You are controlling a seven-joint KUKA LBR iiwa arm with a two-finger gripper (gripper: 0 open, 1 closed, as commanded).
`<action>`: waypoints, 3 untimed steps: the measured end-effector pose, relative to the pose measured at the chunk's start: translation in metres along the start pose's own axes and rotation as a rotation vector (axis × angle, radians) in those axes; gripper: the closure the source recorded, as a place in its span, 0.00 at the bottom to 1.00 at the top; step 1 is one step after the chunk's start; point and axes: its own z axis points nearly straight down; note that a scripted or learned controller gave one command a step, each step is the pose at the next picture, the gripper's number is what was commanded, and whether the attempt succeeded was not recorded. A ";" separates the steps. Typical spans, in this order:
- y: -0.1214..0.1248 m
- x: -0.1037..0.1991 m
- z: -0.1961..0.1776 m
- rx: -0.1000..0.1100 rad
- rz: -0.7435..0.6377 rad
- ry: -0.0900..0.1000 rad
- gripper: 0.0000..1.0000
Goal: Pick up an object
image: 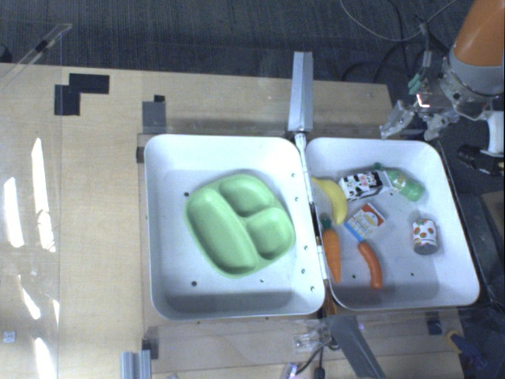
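The right bin (454, 227) holds several small objects: a yellow banana (334, 200), a black-and-white carton (361, 185), a green bottle (402, 183), a small blue-and-orange packet (365, 220), two orange carrots (331, 255) (371, 264) and a spotted can (425, 236). My gripper (415, 123) hangs above the far edge of the right bin, its two fingers spread apart with nothing between them. The orange band of the arm (480, 30) shows at the upper right.
The left bin (166, 283) holds a green three-compartment tray (239, 224). A metal post (300, 93) stands behind the divider between the bins. Cables (379, 6) lie on the dark floor behind. Wooden bench surface (71, 212) stretches to the left.
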 end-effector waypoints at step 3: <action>-0.061 -0.058 0.157 -0.013 -0.060 0.000 1.00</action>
